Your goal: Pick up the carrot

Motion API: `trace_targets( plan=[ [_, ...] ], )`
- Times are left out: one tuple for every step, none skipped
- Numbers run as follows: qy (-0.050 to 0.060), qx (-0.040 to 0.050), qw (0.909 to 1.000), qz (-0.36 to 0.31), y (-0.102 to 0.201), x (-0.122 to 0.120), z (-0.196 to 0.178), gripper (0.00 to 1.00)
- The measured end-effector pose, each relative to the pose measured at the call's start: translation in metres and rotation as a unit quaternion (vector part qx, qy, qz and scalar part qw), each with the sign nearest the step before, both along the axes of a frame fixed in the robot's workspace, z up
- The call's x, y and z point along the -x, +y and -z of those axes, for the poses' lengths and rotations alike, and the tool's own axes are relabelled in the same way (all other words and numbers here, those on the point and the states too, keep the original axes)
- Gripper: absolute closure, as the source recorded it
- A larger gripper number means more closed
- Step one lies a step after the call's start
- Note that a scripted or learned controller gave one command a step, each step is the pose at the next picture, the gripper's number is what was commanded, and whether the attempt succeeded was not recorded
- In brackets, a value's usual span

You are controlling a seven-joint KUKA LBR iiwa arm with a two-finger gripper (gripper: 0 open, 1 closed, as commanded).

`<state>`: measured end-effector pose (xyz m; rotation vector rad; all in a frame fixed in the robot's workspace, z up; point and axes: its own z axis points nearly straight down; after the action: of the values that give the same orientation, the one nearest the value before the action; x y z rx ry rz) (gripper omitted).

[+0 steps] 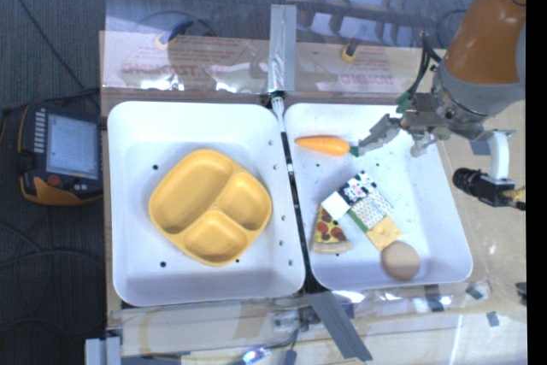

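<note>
The carrot (322, 146) lies on its side on the floor of the right bin (444, 209), near that bin's far left corner and close to the wall it shares with the left bin (128, 184). Its green end points right, toward the arm. Nothing lifts it; it rests flat on the white plastic.

The gripper (366, 143) reaches in low from the right, below the orange band of the arm (483, 30), and its tip sits just beside the carrot's green end, touching it or nearly so. At this angle the tip reads as one thin dark-and-grey blade, so I cannot tell how wide the claw stands, and nothing shows between its parts. I would not call the carrot held.

Judged from this, the task is in its approach stage: the arm has the right bin and the right object lined up, but the grasp and the lift are both left to do. Coming at the carrot end-on, the claw risks pushing it along the slick floor toward the shared wall instead of closing around it.

Nearer the camera in the same bin, well apart from the carrot, are a toy pizza slice (330, 232), a patterned packet (367, 203) and an egg-shaped brown piece (399, 260). The left bin bears a yellow divided plate (210, 205).
</note>
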<state>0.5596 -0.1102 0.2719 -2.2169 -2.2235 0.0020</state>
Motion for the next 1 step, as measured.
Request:
trace_targets(
  plan=[
    [0.000,0.0005,0.9964,-0.085,0.0246,-0.0814,0.0674,0.00]
  ],
)
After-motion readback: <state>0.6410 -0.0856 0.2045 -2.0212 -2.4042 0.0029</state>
